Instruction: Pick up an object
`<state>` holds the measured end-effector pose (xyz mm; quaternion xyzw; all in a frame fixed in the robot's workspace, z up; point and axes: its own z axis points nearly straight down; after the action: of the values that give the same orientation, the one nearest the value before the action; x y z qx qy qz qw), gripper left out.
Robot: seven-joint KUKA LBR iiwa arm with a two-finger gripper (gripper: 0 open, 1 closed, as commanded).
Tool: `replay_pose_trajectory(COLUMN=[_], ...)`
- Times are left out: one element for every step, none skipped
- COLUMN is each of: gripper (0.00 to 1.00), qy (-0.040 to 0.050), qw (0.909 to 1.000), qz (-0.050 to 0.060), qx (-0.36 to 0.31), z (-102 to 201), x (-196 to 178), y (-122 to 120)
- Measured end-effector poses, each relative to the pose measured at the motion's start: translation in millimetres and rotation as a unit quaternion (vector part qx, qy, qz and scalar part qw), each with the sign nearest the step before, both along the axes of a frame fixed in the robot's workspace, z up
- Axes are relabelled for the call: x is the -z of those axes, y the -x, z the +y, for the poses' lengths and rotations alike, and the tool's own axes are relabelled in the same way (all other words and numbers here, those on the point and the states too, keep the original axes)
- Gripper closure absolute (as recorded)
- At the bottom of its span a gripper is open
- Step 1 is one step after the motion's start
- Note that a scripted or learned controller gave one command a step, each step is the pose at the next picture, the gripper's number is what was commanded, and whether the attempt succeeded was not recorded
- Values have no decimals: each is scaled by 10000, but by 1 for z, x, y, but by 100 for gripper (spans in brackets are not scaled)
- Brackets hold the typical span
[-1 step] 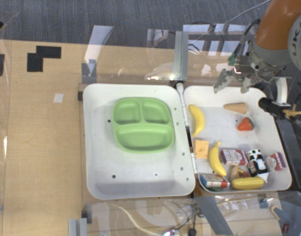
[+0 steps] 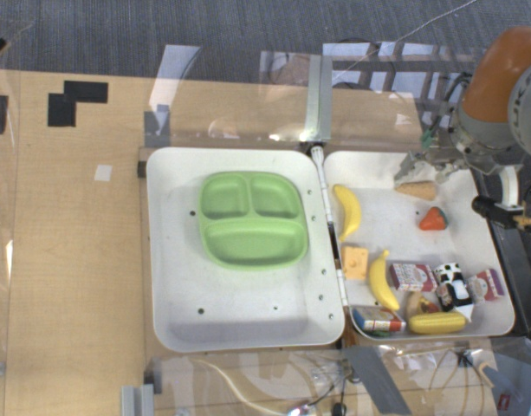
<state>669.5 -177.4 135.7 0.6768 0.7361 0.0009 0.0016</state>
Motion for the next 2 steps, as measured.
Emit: replay_pose_trajectory(gripper=[0,0], qy=[9,9], qw=[9999,9999], qz=[-37,-30], qx=[-148,-109], z=[-8,-29], x=[47,46], y=[35,69])
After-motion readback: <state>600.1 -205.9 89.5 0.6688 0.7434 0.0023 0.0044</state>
